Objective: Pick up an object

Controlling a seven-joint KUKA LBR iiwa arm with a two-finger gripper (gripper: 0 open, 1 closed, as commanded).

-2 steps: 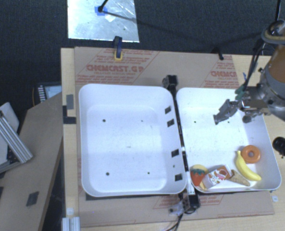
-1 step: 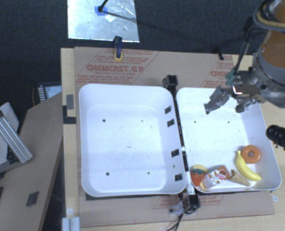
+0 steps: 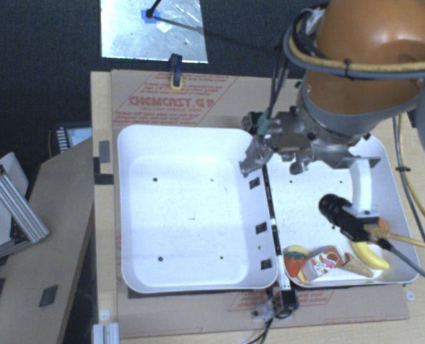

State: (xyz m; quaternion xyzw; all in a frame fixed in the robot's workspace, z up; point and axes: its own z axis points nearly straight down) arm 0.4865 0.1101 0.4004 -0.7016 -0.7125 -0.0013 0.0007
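Above the right bin's point(image 3: 384, 165) far-left corner hangs the gripper point(image 3: 273, 160) — finger state indeterminate; banana point(image 3: 370, 254) lies near-right.

A brown cardboard sheet point(image 3: 176, 99) printed with red lettering covers the bench. Beyond its far edge, dark carpeted floor point(image 3: 40, 41) bears a shiny metal plate point(image 3: 153, 20). Left of the sheet stands an aluminium frame rail point(image 3: 8, 192).
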